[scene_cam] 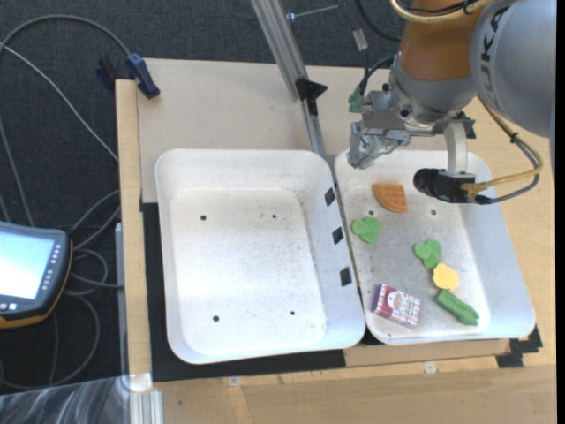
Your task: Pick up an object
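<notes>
The right bin (pixel 503 263) holds several small items. An orange wedge (pixel 390 196) lies near its far end, with a green leaf-shaped piece (pixel 366 229) just in front of it. Toward the near right lie a green clover-like piece (pixel 428 253), a yellow piece (pixel 446 277) and a long green piece (pixel 457 306). A small pink and red packet (pixel 396 304) rests near the front edge. My gripper (pixel 362 155) hangs over the bin's far left corner, up and left of the orange wedge, and no item shows in it.
The left bin (pixel 177 237) sits beside the right one, separated by a ridge with black clips (pixel 336 235). A slanted metal post (pixel 287 51) rises behind the bins. A black part with a yellow cable (pixel 446 185) hangs from the arm over the right bin's far side.
</notes>
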Tool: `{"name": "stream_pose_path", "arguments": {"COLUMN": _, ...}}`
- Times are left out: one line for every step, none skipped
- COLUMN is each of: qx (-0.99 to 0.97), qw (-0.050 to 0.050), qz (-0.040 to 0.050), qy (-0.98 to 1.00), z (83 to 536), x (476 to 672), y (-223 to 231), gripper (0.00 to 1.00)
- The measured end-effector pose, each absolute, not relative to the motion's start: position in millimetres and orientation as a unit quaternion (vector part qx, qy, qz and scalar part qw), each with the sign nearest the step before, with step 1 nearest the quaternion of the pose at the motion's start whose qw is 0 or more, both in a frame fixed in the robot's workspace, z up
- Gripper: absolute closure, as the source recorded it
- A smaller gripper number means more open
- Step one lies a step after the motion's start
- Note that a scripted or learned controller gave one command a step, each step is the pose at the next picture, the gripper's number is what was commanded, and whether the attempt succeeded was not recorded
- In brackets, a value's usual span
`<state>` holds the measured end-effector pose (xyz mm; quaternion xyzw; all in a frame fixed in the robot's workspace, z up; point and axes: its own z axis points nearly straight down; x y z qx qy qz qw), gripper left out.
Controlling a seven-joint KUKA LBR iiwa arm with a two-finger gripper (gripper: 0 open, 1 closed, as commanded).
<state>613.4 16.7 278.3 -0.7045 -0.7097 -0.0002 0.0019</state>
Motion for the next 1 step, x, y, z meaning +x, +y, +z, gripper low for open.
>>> {"name": "stream_pose_path", "arguments": {"qx": -0.705, "qw": 0.002, "qz": 0.0001, "qy": -0.710, "z": 277.1, "x": 606.2, "y": 65.1, "gripper": 1.00}}
